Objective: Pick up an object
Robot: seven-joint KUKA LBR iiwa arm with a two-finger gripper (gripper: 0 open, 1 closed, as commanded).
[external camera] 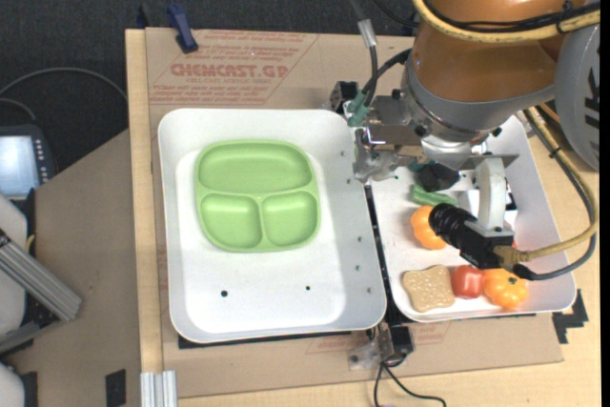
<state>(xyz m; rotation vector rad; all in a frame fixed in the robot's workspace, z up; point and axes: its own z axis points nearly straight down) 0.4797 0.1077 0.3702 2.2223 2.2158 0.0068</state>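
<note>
Surface w/ two bins; my arm (496,24) over right bin (548,205). Can't tell jaws' state. Toy orange (426,229) looks light, slick — I'd grab across its middle.

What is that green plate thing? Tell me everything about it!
The green plate is a light green tray with rounded corners, and it looks like smooth plastic. It has three sections: one wide section across the far side and two smaller ones side by side nearer the camera. No food shows in any of them. It lies flat in the left bin, toward the far end, resting on the white floor. Nothing else touches it.
</note>
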